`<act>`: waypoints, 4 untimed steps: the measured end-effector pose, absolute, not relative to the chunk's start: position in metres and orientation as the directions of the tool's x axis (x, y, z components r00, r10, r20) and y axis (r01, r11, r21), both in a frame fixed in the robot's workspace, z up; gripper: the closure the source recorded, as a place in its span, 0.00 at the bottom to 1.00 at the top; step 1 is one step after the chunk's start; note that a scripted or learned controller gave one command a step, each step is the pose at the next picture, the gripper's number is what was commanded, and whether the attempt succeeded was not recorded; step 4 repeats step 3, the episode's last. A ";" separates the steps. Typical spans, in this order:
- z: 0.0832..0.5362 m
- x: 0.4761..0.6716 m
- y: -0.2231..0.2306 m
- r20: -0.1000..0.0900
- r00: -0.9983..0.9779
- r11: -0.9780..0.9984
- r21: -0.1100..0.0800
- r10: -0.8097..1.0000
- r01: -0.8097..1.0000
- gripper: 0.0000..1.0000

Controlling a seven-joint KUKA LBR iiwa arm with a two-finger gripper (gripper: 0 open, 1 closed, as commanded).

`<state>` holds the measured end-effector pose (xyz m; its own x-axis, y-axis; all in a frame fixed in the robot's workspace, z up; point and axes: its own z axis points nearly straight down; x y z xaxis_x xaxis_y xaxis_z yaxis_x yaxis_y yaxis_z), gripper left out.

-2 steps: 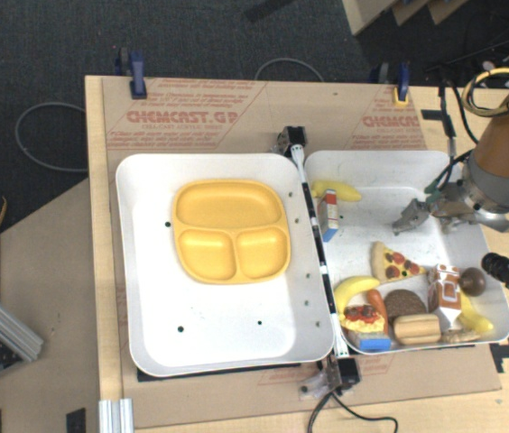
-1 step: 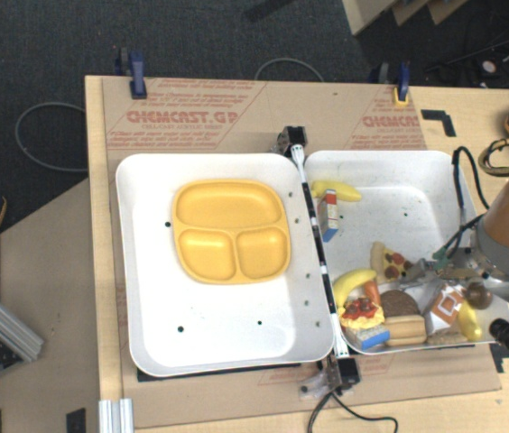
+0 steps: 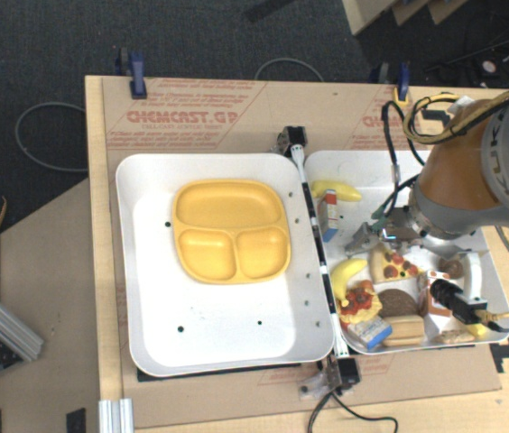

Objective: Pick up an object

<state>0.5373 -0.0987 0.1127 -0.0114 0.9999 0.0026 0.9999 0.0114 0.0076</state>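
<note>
Because the arm (image 3: 471, 170) reaches in from the right and hangs over the right bin (image 3: 363, 165), I log its gripper (image 3: 390, 233) as low among the clutter there; whether it is released or clenched I cannot tell.

- Right bin: toy food heaped together. Banana (image 3: 337, 190) at the far wall, pizza slice (image 3: 397, 264) mid-bin, a second yellow piece (image 3: 348, 271) beside it, blue item (image 3: 374, 334) at the near wall. These are my pick candidates, crowded so that any descent meets something.
- Left bin (image 3: 146, 278): a yellow divided tray (image 3: 232, 230), lying flat, well apart from the gripper.
</note>
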 end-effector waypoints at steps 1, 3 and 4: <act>0.170 0.477 -0.203 -0.008 0.011 -0.011 0.004 1.000 1.000 0.00; 0.087 0.479 -0.224 0.009 0.004 -0.004 0.003 1.000 1.000 0.00; 0.087 0.479 -0.224 0.009 0.004 -0.004 0.003 1.000 1.000 0.00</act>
